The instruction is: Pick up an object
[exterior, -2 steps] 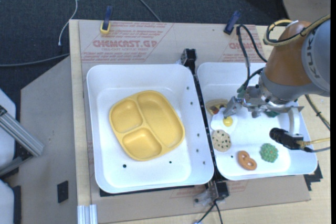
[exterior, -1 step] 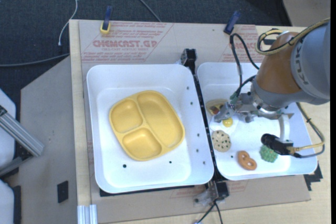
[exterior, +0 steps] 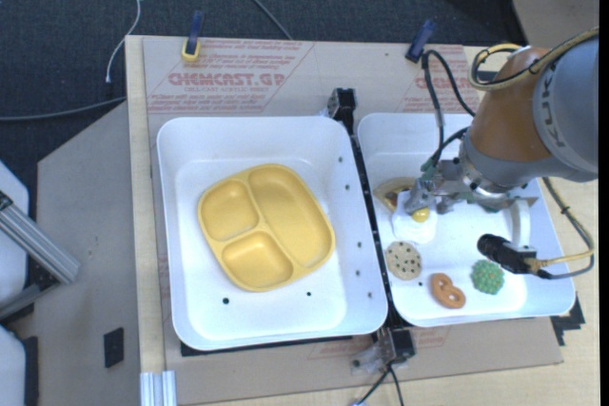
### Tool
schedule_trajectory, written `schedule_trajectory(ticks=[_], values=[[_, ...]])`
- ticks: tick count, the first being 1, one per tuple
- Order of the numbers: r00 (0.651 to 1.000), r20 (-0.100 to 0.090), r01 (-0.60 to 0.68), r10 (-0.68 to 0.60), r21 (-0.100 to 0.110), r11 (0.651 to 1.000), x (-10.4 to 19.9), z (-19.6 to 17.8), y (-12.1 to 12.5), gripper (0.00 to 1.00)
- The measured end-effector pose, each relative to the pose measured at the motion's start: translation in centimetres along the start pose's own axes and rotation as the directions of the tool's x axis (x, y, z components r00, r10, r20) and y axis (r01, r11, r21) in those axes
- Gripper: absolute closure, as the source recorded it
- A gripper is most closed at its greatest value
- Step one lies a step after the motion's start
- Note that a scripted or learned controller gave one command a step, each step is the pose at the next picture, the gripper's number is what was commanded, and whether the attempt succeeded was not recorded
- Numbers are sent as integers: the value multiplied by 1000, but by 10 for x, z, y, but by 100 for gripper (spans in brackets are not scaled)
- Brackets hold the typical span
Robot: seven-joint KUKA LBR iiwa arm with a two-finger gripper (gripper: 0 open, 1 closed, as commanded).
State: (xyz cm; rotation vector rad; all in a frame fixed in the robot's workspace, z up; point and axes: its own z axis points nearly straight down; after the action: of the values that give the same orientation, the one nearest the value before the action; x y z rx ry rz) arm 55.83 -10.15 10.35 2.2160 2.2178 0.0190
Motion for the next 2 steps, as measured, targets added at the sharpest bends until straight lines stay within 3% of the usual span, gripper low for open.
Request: schedule_trajectory(ticks=[2], values=[[1000,5,0,0,5,1000,-2,-109,10,100]])
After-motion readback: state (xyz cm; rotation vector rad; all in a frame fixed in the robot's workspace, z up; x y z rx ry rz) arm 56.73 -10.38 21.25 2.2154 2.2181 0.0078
